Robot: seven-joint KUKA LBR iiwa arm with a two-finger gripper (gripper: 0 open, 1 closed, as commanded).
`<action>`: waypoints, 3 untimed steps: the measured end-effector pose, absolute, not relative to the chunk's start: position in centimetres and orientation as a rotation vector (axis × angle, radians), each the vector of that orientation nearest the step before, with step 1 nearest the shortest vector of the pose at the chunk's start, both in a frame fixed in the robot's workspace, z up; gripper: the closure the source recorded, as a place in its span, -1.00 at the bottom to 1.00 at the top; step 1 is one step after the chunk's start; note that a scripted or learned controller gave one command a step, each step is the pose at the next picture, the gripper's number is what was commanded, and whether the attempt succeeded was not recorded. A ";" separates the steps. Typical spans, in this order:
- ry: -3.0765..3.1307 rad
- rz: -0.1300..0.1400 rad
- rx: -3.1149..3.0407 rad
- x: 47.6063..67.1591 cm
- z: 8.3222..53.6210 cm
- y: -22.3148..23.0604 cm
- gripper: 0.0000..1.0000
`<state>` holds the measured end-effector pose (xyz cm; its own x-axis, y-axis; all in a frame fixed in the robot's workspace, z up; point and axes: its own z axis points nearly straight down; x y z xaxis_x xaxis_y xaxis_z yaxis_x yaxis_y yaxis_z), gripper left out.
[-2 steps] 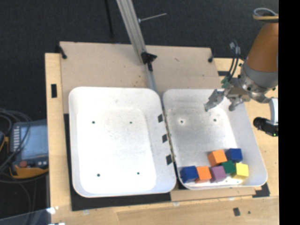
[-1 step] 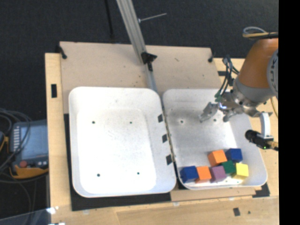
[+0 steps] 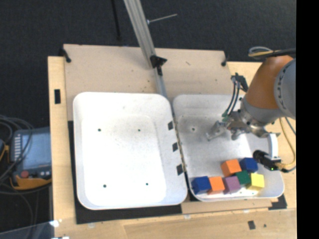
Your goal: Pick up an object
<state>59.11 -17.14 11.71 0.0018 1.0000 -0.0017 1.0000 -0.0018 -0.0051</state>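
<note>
Seven small blocks lie in the right bin (image 3: pixel 199 108), all close to its near edge. A blue block (image 3: pixel 201 184), an orange block (image 3: pixel 217 184), a purple block (image 3: pixel 232 184), a green block (image 3: pixel 243 178) and a yellow block (image 3: pixel 257 181) make a row. A second orange block (image 3: pixel 231 167) and a second blue block (image 3: pixel 248 164) lie just behind.

bench (image 3: pixel 57 133) (wooden) | bears: left bin (image 3: pixel 122 148), right bin (image 3: pixel 199 113)

The arm (image 3: pixel 279 91) is grey with a broad orange band above the wrist, thin cables alongside, ending in small metallic grey jaws.
</note>
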 end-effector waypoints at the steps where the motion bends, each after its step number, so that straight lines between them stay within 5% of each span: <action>1: -2.216 -0.006 -2.231 59.4 13.2 -17.1 1.00; 3: -2.231 -0.007 -2.222 60.5 24.9 -17.4 1.00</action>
<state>60.49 -17.39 24.90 -0.0038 1.0000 -0.0019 1.0000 0.0039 0.0084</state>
